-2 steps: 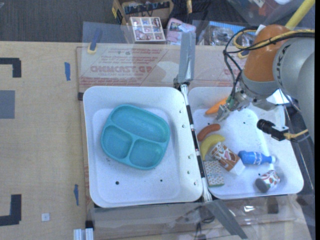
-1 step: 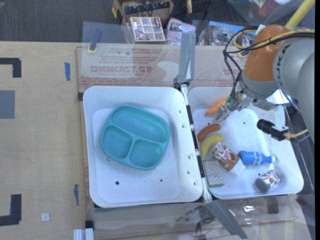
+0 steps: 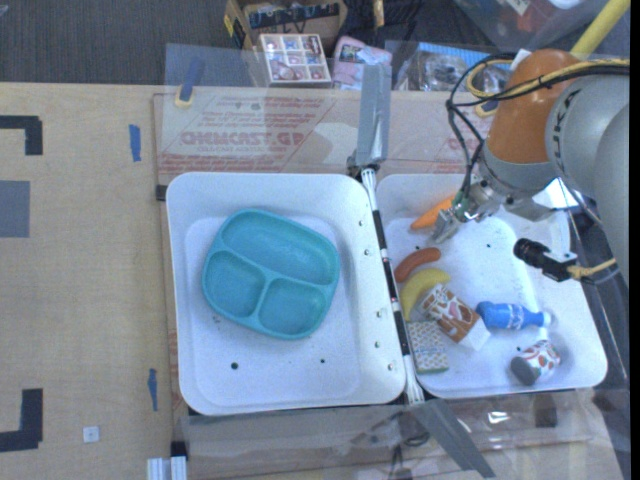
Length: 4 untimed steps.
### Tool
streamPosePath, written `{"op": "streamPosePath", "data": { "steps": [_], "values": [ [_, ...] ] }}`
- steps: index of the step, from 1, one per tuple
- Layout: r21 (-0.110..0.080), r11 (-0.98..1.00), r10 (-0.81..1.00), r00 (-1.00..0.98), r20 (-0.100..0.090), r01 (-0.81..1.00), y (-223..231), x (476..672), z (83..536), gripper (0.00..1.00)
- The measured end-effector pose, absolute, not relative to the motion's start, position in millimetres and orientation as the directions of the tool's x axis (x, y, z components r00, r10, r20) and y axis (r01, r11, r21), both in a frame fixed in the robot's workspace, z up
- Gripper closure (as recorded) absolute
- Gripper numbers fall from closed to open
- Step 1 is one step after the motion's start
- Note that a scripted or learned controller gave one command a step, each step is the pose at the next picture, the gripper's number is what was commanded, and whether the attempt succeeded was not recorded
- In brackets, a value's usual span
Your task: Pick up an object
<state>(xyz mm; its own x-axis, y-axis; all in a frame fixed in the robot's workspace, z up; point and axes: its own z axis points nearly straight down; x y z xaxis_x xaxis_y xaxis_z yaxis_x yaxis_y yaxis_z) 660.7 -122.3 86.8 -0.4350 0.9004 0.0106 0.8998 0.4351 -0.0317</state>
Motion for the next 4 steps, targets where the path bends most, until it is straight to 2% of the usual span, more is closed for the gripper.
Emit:
{"op": "streamPosePath", "data": {
  "steps": [4],
  "values": [
    [-0.031,0.435,0.9,-0.435,0.011,0.9,-122.1,660.8,86.8,0.0]
  ]
}}
